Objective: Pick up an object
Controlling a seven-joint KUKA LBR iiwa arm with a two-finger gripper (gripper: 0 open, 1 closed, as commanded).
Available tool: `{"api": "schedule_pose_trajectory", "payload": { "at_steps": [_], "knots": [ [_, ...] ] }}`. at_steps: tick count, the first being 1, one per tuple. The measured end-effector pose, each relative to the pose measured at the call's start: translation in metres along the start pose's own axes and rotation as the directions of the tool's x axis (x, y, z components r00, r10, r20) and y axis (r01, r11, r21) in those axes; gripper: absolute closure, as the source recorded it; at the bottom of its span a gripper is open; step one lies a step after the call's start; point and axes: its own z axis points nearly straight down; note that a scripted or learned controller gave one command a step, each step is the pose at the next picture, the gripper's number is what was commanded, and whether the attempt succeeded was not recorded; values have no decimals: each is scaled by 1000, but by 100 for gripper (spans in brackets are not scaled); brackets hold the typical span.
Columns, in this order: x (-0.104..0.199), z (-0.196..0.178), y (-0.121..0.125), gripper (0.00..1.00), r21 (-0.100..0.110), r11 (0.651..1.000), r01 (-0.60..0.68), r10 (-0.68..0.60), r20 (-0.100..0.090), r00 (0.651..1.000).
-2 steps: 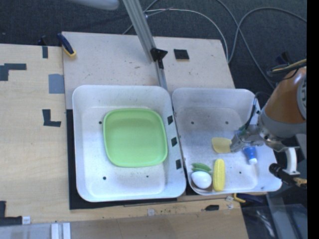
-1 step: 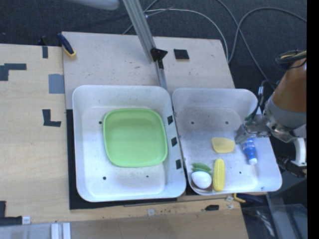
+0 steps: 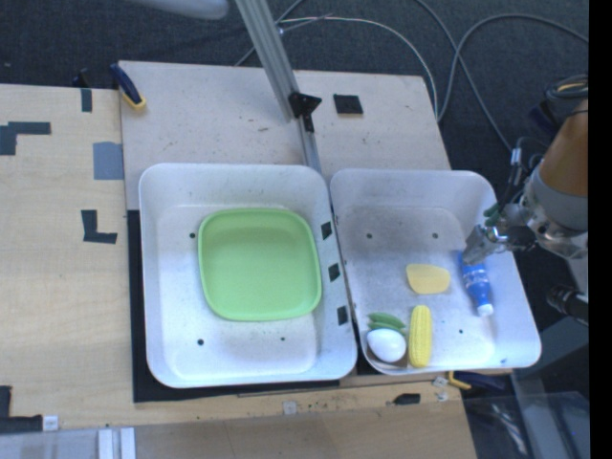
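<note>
- We saw the arm (image 3: 564, 175), grey with an orange band, reaching in over the far edge of the right bin (image 3: 411, 185), with the gripper (image 3: 481, 247) low above that bin's floor.
- We could not tell how far the gripper was parted, nor whether it had hold of anything: the tip was small and blurred against the bin wall.
- Directly below the gripper, its top end at or just under the tip, lay a blue bottle (image 3: 477, 287) with a white cap, stretched along the bin floor toward the near rim; whether the two touched we could not tell.
- Just to the left of the gripper and a little nearer the camera lay a flat yellow piece (image 3: 427, 278), apart from the bottle.
- Farther toward the near rim, and left of the gripper, an ear of yellow corn (image 3: 420, 336) lay lengthwise in the near corner.
- Touching the corn, on the side away from the gripper, were a white egg-shaped object (image 3: 386, 343) and, just behind it, a green pod-like object (image 3: 385, 321).
- Well to the left of the gripper, the left bin (image 3: 163, 256) held a square green plate (image 3: 258, 263), lying flat.
- Beyond both bins, far up-left of the gripper, a grey metal pole (image 3: 273, 46) crossed the bench (image 3: 57, 208) at a slant.
</note>
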Motion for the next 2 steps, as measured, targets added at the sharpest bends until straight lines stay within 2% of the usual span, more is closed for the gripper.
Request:
{"api": "schedule_pose_trajectory", "payload": {
  "at_steps": [1, 2],
  "knots": [
    [52, -12, 16, 100, 2, 1000, 5, -5, -2, 1000],
    [109, -6, 37, 100, 4, 1000, 4, -4, -2, 1000]
  ]
}}
